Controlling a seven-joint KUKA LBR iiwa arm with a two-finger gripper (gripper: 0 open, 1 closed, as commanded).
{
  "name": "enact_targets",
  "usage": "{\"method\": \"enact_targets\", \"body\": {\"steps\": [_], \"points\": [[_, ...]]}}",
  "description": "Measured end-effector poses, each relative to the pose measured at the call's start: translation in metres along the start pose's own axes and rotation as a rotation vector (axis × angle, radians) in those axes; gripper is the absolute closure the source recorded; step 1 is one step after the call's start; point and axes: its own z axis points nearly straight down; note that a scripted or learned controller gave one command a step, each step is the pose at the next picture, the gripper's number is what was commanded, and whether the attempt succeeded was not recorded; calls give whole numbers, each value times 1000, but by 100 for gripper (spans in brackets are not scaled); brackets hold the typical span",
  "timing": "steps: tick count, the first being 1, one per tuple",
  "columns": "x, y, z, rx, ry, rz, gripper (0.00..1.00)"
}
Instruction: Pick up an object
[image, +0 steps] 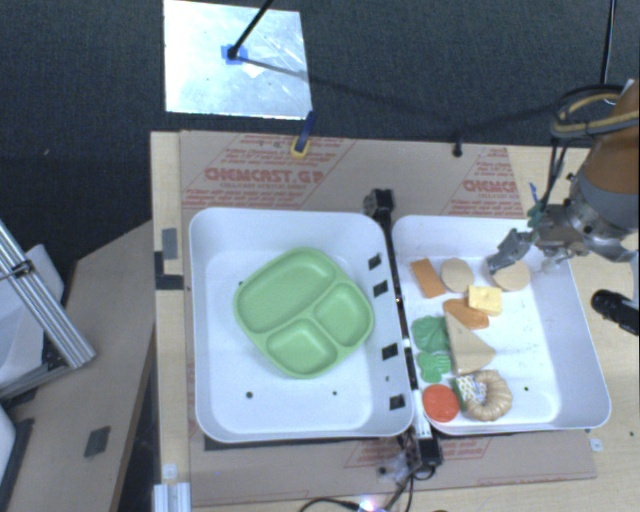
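The pale round piece (514, 277) lies in the right bin (575, 350), near that bin's far right corner, and it is the object closest under the gripper (515, 252), so we take it as the likely target, though the task names none. Whether the jaws are spread or pressed together we cannot tell; their tips merge into a grey blur just above the round piece, and we see nothing clearly held between them. The other pieces all sit to the near-left of that round piece: a second tan disc (457, 274) and an orange wedge (427, 277) beside it, a yellow block (486, 299) just below, an orange-brown piece (466, 316) touching the block, then a pale triangular slice (468, 350), green pieces (431, 335), a red round piece (441, 402) and a speckled ring (487, 394) farthest off. We judge the main risk to be a missed or glancing grasp: the round piece looks flat and low, so the jaws may close above it or slide off its edge, and it could be pushed against the bin wall. The yellow block sits near enough to be nudged or caught along with it. The left bin (215, 300), well away from the round piece, holds a green divided tray (303, 312). The arm (605, 190) is cut off beyond the wrist, and part of the round piece is covered by the gripper.
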Motion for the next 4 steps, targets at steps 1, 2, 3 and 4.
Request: {"method": "enact_targets", "body": {"steps": [1, 2, 3, 4], "points": [[0, 0, -3, -4, 0, 1, 0], [2, 8, 51, -8, -2, 2, 0], [0, 17, 90, -8, -2, 2, 0], [0, 9, 134, -6, -1, 3, 0]]}}
